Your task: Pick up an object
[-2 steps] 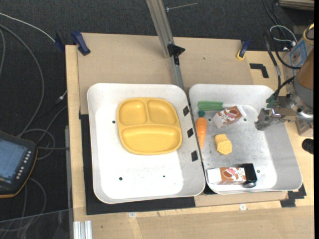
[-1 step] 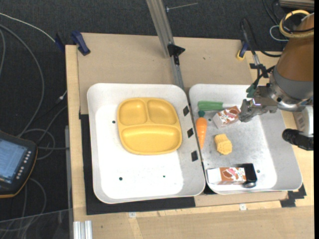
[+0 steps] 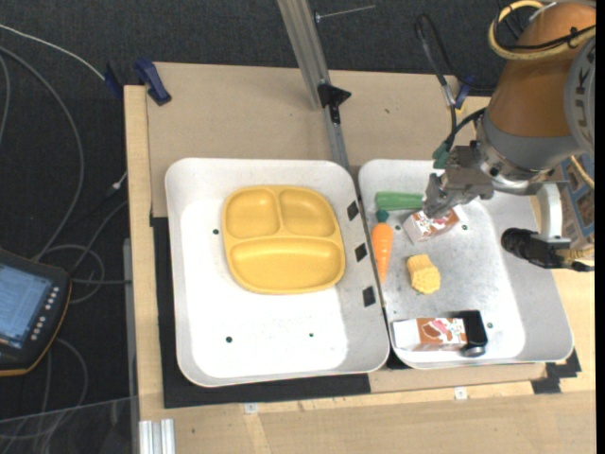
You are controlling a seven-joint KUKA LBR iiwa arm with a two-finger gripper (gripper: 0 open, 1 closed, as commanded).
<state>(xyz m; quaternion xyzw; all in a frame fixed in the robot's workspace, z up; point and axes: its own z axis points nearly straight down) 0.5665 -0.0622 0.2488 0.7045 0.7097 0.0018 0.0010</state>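
The right bin (image 3: 526,303) holds a small red-and-white packet (image 3: 438,225), a green vegetable (image 3: 397,200), an orange carrot (image 3: 381,248), a yellow corn piece (image 3: 423,273) and a brown-and-white carton (image 3: 437,333) lying along its front edge. My gripper (image 3: 438,206) reaches in from the right and is low over the packet's upper edge, touching it or nearly so. The grey wrist covers the gripper's tips. The green vegetable lies just left of the gripper.
A yellow divided plate (image 3: 282,237) lies in the left bin (image 3: 194,291). A metal pole (image 3: 304,36) slants down to the gap between the bins. A black fitting (image 3: 529,246) overhangs the right bin's right side.
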